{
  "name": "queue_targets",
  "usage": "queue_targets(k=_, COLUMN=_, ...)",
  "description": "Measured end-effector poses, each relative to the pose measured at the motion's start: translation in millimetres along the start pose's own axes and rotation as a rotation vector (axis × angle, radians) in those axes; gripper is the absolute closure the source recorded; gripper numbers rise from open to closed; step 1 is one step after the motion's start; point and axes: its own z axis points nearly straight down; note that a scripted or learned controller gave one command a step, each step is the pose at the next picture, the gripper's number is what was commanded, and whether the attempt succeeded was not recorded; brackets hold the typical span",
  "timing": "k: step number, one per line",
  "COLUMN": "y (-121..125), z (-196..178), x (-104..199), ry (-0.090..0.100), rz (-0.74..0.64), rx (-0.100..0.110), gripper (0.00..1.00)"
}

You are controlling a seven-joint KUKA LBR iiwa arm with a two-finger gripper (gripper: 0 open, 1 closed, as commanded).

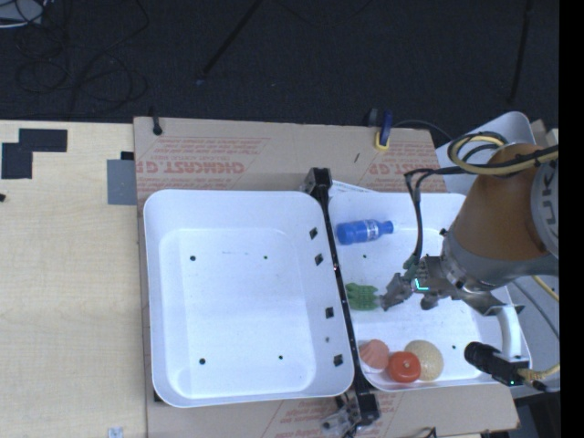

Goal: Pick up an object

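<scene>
- Lying on its side in the upper part of the right white bin (438, 210), I see a small blue plastic bottle (363, 232) with its long axis running nearly left to right, tilted slightly up toward the right, its paler cap end at the right.
- Below it, a small green crumpled object (360, 297) sits against the bin's left wall, just beside the black divider (333, 281) between the two bins; its shape is too blurred for me to give a long axis.
- At the bin's near edge I see three rounded things in a row: a pale pink one (373, 352), a red tomato-like ball (403, 367) and a tan ball (425, 358), the red one touching both neighbours.
- My grey arm with the orange band (497, 217) reaches in from the right, wrist angled down and leftward over the middle of the right bin.
- The gripper (398, 293) hangs just right of the green object, near it; I cannot tell how far the jaws stand apart, and I see nothing between them.
- The bottle has bare bin floor on all sides, while the green object is pressed to the wall and the three balls crowd the near rim.
- The left white bin (237, 299) shows a wide bare floor.
</scene>
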Motion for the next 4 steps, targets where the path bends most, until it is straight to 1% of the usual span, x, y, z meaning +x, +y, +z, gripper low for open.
queue_targets(k=1, y=76.3, z=-5.8, x=-34.6, ry=-0.004, rz=-0.004, rx=-0.007, gripper=0.0)
queue_targets(k=2, y=19.7, z=-115.5, x=-68.5, ry=-0.003, rz=0.002, rx=-0.01, gripper=0.0)
queue_targets(k=3, y=-2.7, z=-182.8, x=-86.8, ry=-0.004, rz=0.0, rx=-0.01, gripper=0.0)
queue_targets(k=4, y=-2.9, z=-168.0, x=-107.3, ry=-0.002, rz=0.0, rx=-0.001, gripper=0.0)
